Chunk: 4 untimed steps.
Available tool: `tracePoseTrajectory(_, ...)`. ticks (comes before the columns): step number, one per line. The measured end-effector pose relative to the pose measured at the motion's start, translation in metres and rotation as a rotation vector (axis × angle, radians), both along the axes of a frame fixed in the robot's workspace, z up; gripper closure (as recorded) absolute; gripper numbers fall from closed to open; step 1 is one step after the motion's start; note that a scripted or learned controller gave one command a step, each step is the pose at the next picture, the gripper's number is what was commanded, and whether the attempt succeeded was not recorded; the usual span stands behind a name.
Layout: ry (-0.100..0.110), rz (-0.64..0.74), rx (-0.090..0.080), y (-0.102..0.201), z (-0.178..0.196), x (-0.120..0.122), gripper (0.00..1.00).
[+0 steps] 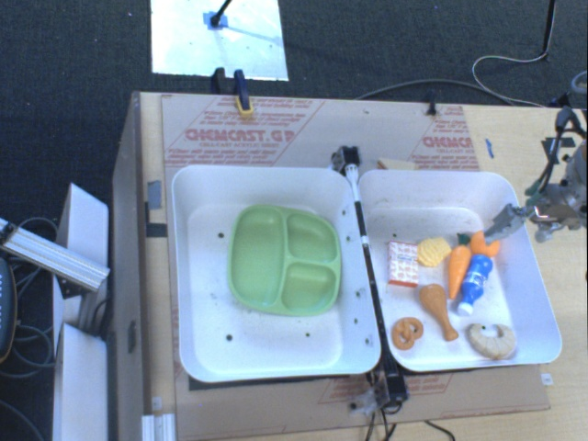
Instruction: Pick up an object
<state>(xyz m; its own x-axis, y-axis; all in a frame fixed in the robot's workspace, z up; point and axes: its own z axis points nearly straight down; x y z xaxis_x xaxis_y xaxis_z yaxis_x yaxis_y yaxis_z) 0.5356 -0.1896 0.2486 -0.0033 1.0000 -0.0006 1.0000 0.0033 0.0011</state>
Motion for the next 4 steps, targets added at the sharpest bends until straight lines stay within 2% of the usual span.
tracePoseTrajectory(1, -0.001, -0.002, 0.0, -0.017, -0.164, 0.032, 0.0)
tracePoseTrajectory(2, 0.0, -0.002, 0.0, 0.006, -0.164, -0.002, 0.0)
tracePoseTrajectory(3, -0.003, -0.001, -0.001, 0.005, -0.153, -0.001, 1.0)
tracePoseTrajectory(4, -0.001, 0.0, 0.001, 0.041, -0.083, -0.046, 1.0)
